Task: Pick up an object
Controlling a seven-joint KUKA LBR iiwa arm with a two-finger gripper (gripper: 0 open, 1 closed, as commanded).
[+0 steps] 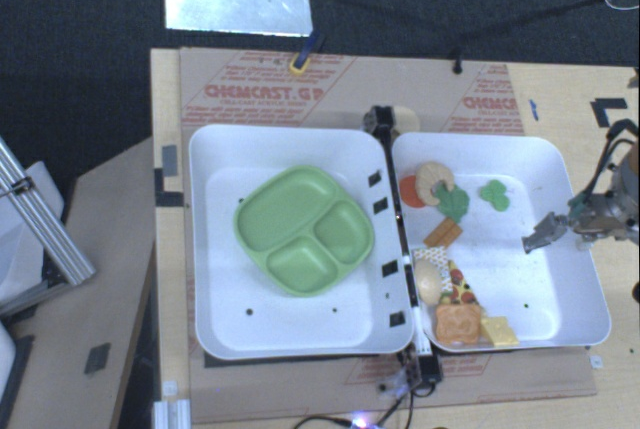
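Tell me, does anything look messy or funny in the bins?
A little. The green divided plate sits crooked in the left bin, turned at a slant. The toy food is bunched along the right bin's left side, not spread out. Nothing looks spilled or broken.

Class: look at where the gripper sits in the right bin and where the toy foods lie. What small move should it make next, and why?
Probably slide left toward the green piece. The gripper sits over bare floor near the right bin's right wall, with nothing between its fingers, and the foods lie to its left, that piece nearest and standing alone.
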